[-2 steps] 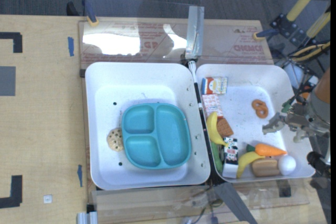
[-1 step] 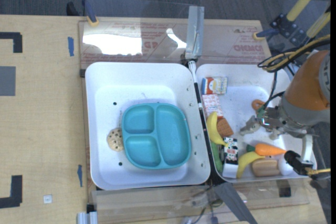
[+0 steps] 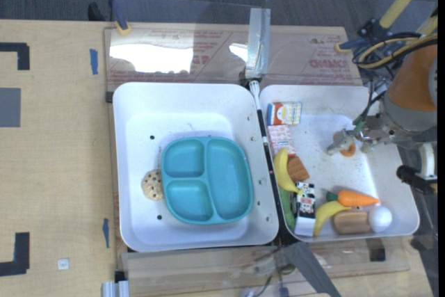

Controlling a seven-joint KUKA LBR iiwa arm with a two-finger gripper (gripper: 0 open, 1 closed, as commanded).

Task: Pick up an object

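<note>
Claw (image 3: 342, 145) low in the right bin (image 3: 316, 108), a small orange object (image 3: 349, 149) at its tips. Grip state cannot be told; the object's identity is indistinct.

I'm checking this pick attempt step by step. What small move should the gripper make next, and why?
Probably a short, straight lift. The gripper sits low in the right bin at a small orange item, apart from the carrot and bananas. Whether the item is gripped can't be told; a lift would show it.

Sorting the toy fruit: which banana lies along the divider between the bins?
The upper banana, beside the divider wall. The other banana lies lower, under the carrot.
</note>
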